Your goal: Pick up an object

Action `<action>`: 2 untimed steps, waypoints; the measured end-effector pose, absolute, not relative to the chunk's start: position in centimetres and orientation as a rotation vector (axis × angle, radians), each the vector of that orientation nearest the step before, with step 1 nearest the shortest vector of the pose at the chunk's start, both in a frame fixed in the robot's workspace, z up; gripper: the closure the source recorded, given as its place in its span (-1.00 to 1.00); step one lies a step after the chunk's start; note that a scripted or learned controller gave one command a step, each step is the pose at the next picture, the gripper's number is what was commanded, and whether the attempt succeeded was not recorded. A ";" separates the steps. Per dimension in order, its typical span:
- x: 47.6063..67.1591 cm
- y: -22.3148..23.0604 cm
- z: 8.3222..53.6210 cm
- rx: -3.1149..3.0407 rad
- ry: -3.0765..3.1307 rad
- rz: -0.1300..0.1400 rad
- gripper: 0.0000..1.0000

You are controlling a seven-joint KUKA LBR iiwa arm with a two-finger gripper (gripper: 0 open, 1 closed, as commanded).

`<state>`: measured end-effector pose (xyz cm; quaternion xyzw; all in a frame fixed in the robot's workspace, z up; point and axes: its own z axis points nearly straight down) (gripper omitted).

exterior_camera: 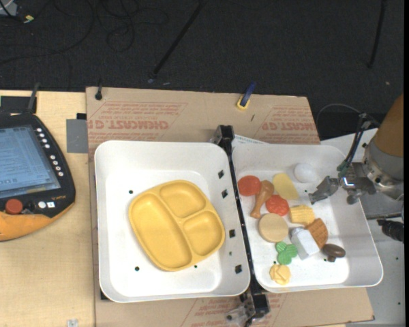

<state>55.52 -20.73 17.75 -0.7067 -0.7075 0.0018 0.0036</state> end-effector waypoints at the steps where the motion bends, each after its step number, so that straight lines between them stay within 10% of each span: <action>1: 55.2 -20.0 11.4 -2.214 -2.218 0.005 -1.00; 2: 55.5 -19.7 9.0 -2.219 -2.222 -0.005 -1.00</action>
